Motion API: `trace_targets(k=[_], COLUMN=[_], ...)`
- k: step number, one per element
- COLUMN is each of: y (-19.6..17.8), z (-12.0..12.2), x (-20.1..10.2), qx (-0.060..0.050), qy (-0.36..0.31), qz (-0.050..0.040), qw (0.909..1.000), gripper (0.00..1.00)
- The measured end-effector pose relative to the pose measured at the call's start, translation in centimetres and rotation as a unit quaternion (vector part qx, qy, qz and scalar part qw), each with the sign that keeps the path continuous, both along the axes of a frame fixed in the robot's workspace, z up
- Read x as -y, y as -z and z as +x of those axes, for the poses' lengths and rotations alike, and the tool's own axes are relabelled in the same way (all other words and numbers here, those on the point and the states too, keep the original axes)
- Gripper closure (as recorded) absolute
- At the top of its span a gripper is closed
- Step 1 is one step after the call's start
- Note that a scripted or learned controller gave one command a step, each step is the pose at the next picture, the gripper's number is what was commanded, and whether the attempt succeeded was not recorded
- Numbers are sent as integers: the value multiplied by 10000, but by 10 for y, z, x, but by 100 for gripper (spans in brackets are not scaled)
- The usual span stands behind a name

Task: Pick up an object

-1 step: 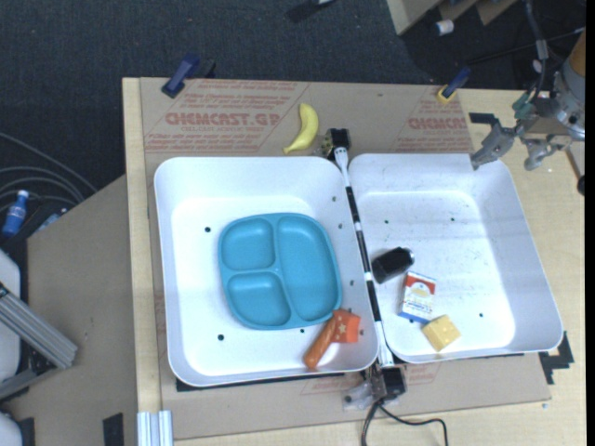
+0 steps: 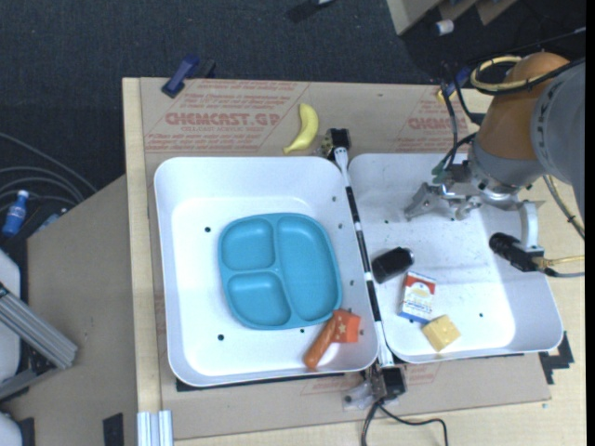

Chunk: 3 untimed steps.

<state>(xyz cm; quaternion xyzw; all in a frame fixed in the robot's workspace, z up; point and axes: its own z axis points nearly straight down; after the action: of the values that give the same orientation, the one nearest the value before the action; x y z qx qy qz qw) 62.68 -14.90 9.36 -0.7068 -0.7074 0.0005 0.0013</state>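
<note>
We see several loose things in the right bin (image 2: 521, 337): a black block (image 2: 390, 262) by the divider, a small red and white box (image 2: 418, 297) just below it, and a yellow block (image 2: 442, 332) touching that box. Our gripper (image 2: 444, 199) hovers over the bin's upper part with nothing between its spread fingers. The left bin (image 2: 177, 249) holds a blue divided plate (image 2: 278, 269) and an orange toy (image 2: 332, 337). A banana (image 2: 304, 129) lies on the board behind.

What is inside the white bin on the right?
Inside the right bin lie a black block, a small red and white box and a yellow sponge-like cube. The pincer hangs above it, hiding some floor.
</note>
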Motion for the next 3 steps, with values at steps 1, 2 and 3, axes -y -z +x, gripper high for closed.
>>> trace_targets(k=[1,2,3], y=[10,-1,-91], z=[-55,-55,-140], x=[-46,-46,-71], qx=[-2,10,1], qy=[1,9,4], qz=[1,-3,2], qw=[10000,10000,10000], gripper=[0,100,100])
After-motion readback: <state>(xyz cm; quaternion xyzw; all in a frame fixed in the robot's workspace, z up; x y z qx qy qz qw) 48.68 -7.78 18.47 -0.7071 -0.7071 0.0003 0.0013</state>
